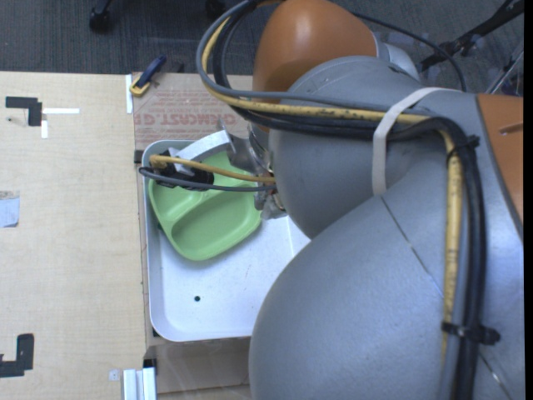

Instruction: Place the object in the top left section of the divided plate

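Note:
A green divided plate [208, 223] lies tilted in the upper part of a white bin [216, 311]. The grey arm [375, 223] with its orange band [312, 36] covers the right side of the plate and of the bin. Grey metal parts of the gripper [254, 161] stick out from under the arm at the plate's upper right rim. A black and yellow cable loop [179, 172] from the arm lies across the plate's upper left part. I cannot make out any loose object on the plate or at the gripper.
A light wooden bench top [67, 223] spreads to the left of the bin. Behind the bin lies a cardboard sheet [183, 107], with a small blue and yellow tool [150, 73] at its corner. A dark speck [197, 298] marks the bin floor.

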Controlling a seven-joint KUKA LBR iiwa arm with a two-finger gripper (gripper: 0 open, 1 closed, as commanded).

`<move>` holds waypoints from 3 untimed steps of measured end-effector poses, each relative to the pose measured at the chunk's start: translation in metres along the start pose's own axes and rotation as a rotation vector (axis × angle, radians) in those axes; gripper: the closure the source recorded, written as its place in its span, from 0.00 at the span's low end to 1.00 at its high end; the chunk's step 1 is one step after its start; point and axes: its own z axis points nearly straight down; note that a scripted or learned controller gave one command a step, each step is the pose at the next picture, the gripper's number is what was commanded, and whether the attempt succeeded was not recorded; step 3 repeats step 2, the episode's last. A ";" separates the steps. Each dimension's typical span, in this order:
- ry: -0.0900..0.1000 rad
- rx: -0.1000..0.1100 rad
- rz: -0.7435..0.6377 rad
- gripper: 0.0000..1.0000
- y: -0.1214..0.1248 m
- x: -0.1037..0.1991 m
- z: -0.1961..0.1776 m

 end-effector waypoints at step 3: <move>-0.005 0.001 0.044 1.00 0.053 -0.062 0.123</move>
